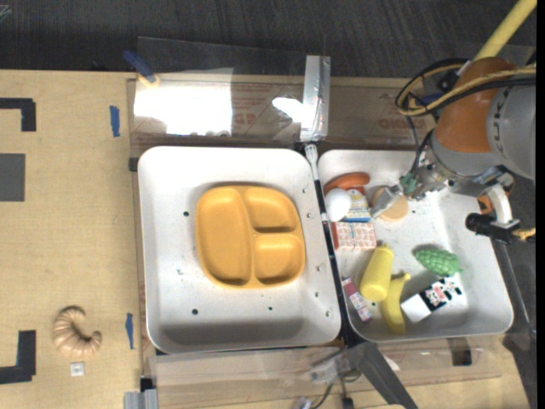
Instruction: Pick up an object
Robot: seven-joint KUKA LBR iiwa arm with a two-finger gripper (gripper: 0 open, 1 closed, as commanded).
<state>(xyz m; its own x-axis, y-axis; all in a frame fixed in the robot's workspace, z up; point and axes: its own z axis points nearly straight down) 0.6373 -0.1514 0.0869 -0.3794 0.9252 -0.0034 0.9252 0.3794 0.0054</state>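
Observation:
My gripper (pixel 398 192) hangs low over the upper middle of the right bin (pixel 477 267), reached in from the right under the orange-banded wrist. A round beige piece (pixel 395 211) lies right under its tip. Just left of it are a white egg-like ball (pixel 339 203), an orange-red item (pixel 347 181) and a small patterned box (pixel 355 233). Lower down lie a yellow bottle (pixel 377 273), a yellow banana-like piece (pixel 392 307), a green bumpy object (pixel 437 259) and a black-and-white cow-print box (pixel 433 301).
The left bin (pixel 162 254) holds a yellow divided plate (pixel 250 233). A tan croissant-shaped toy (pixel 76 331) lies on the bench at the far left. Cables and a yellow rod rise above the arm at the upper right.

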